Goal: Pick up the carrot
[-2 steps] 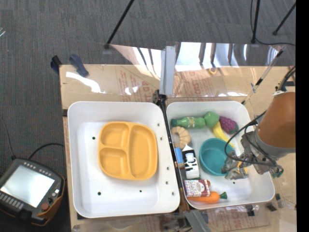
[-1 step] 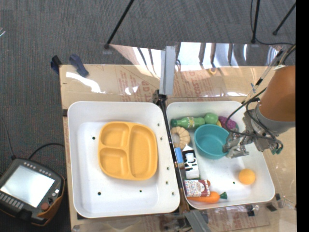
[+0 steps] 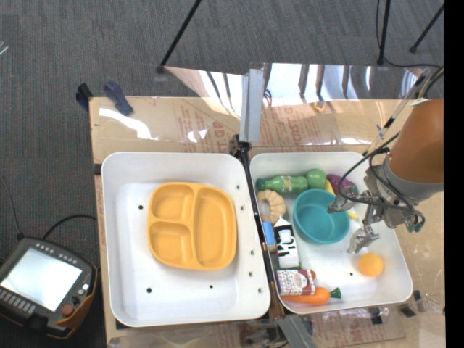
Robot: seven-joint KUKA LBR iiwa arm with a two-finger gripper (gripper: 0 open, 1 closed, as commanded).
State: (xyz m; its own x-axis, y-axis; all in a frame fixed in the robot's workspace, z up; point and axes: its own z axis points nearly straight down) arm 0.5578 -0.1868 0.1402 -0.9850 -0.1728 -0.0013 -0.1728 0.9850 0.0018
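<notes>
**Carrot untouched at the near wall of the right bin**

The carrot (image 3: 313, 296) lay flat along the right bin's (image 3: 395, 280) near wall, below and to the left of the gripper (image 3: 362, 239), apart from it. Green top pointed toward the gripper's side; the blunt orange end touched a small printed carton (image 3: 296, 280). Judged a toy: light, rigid, smooth-skinned, likely to slip or roll under a poor pinch. Best hold looked to be across the thick mid-body, fingers straddling the long axis; the wall and the carton crowd it.

The gripper hung over the bin floor with nothing between its fingers; spread could not be told. An orange ball (image 3: 371, 264) sat just below it, a teal bowl (image 3: 320, 218) just to its left, a green bottle (image 3: 293, 183) beyond the bowl.

Bin floor white, smooth, shallow. Farther left, the second bin (image 3: 123, 172) held a yellow divided plate (image 3: 193, 225). Bench top cardboard-brown; dark carpet, tripod legs, and a handheld pendant (image 3: 45, 285) far left.
</notes>
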